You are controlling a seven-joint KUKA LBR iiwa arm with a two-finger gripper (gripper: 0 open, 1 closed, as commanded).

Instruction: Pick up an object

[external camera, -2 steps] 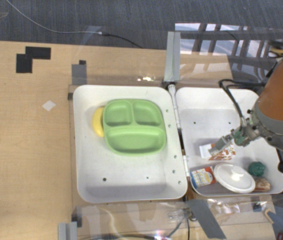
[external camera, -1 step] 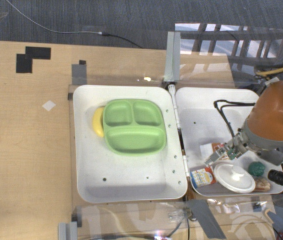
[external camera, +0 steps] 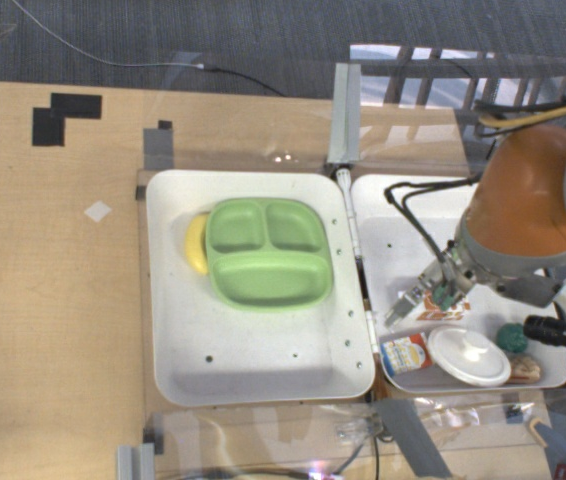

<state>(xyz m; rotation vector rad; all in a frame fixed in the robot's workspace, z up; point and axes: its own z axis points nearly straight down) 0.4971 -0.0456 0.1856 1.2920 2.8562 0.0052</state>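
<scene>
My gripper (external camera: 410, 306) hangs low in the right bin (external camera: 393, 228), its fingers pointing left and down, just above a small orange and white packet (external camera: 444, 313). A small labelled cup (external camera: 404, 353) lies below it. A white bowl (external camera: 471, 356) sits beside the cup, near the bin's front. At the front right are a dark green round object (external camera: 512, 338) and a brownish item (external camera: 527, 370). Nothing shows between the fingers.
The left bin (external camera: 253, 368) holds a green divided plate (external camera: 266, 252) with a yellow banana-like object (external camera: 195, 245) tucked at its left edge. A metal divider (external camera: 343, 118) stands behind the two bins. Black cables (external camera: 413, 213) loop over the right bin.
</scene>
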